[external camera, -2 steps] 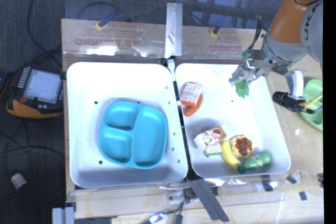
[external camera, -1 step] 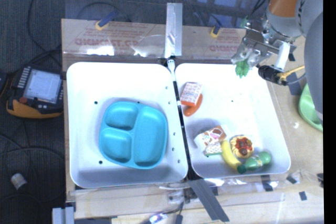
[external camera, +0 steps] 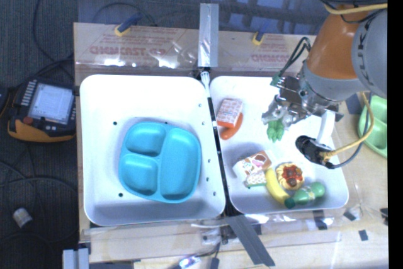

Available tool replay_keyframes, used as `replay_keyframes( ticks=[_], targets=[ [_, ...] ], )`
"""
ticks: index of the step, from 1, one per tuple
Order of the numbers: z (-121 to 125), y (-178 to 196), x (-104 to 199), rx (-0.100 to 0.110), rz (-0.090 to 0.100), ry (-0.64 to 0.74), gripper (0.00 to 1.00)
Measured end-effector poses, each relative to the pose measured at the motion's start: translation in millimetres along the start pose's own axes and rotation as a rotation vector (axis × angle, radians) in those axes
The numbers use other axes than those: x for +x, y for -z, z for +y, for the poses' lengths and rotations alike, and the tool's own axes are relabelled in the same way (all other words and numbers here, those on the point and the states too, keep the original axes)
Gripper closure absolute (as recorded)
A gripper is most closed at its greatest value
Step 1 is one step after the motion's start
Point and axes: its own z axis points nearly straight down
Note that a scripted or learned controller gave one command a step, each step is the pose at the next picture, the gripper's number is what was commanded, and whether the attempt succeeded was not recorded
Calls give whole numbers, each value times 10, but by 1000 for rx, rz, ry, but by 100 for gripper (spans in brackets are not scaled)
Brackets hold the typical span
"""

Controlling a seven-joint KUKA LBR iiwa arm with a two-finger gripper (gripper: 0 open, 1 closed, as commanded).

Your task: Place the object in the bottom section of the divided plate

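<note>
**Gripper over the right bin, green item at its tip**

Landmark = the blue divided plate [external camera: 160, 160], sitting in the left white bin [external camera: 101, 104], its three sections showing bare blue. Far left of the plate, off the bench, a handheld pendant w/ a lit screen [external camera: 47, 107] lies on the dark floor. Right of the plate, past the bin wall, is the right white bin [external camera: 252, 88]. Nearest the plate there: a small printed packet [external camera: 229, 111] lying on sth orange [external camera: 229, 130], up-right of the plate. Level w/ the plate's lower half, further right, a small boxy toy [external camera: 254, 168], then a banana [external camera: 274, 184] touching a round red-yellow item [external camera: 290, 176] and a green veg [external camera: 307, 193]. Well right of the plate, at its top-edge level, the gripper [external camera: 281, 115] hangs over the right bin w/ a small green object [external camera: 276, 130] right at its tip; can't tell if the object is actually clamped, or how wide the gripper is. The orange-banded arm [external camera: 340, 47] comes in from further right.
</note>
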Motion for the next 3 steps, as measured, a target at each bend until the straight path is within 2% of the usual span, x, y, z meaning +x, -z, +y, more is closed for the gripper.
replay_keyframes(
  ticks=[1, 2, 3],
  targets=[
    [151, -517, 633, 1, -1, 90, 100],
    [-504, -519, 1370, 1, -1, 47, 100],
    [-502, -519, 1365, 1, 0, 46, 0]
  ],
)
